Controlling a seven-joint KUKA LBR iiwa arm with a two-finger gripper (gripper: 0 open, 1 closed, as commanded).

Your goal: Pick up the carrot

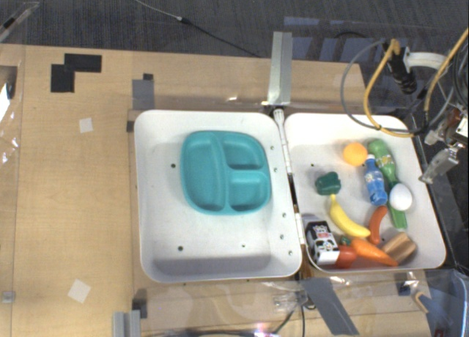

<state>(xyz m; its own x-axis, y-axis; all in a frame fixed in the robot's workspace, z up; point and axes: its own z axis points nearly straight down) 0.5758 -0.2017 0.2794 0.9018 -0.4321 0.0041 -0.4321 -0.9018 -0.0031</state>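
The carrot [374, 250] is orange and tapered. It lies along the front wall of the right bin [308, 141], between a small black and white box [321, 240] and a brown block [400, 246]. Part of the gripper [440, 164] hangs with its cables over the right bin's right rim, well above and to the right of the carrot. Nothing is seen in it.
Around the carrot lie a banana [346, 218], a red pepper [377, 223], a white egg [400, 198], a blue bottle [374, 182], a green cucumber [383, 157], an orange ball [355, 154] and a dark green piece [327, 182]. A teal divided plate [223, 172] sits in the left bin [157, 204].
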